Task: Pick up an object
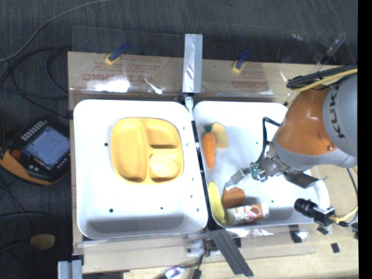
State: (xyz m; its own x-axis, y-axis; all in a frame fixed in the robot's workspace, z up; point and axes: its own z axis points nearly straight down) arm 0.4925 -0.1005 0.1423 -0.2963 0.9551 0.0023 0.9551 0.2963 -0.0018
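The right bin point(273, 112) holds an orange carrot point(208, 146) with a pale yellow piece point(220, 133) beside it at the back left. A yellow banana point(215, 201), a brown bread-like item point(233, 197) and a small bottle with a red label point(248, 213) lie at the front left. My gripper point(235, 181) reaches in from the right, slanting down to the left. Its tip hangs just above the brown item's back edge. Nothing shows in its grasp.
A yellow divided tray point(146, 149) lies in the left bin point(93, 214). The arm's orange band point(307, 127) and wrist cover the right side of the right bin. A handheld controller point(36, 151) lies on the floor at the left.
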